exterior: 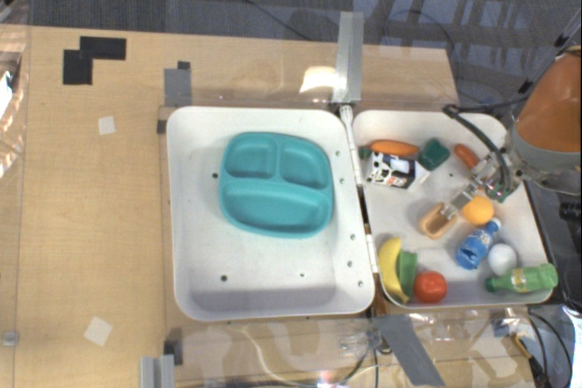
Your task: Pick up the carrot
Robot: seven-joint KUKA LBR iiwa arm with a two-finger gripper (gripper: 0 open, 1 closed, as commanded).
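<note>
Carrot (395, 147) lies near the back edge of the right bin (532, 218), towards its back left corner, just behind a black-and-white carton (391, 170) and beside a dark green block (434, 153). The gripper (476, 192) hangs well apart from it, over the middle of that bin near its right edge, close above an orange ball (477, 211) and a tan wooden piece (439, 220). Whether the hand is apart or together I cannot tell; nothing visible is clamped in it.

Crowding looks like the chief risk. The carrot sits tight against the carton, so a descent there could nudge the carton or catch its edge instead. A round, tapered shape may also roll or squirt out under a squeeze. From its present place, the gripper is likelier to seize the ball than the carrot.
</note>
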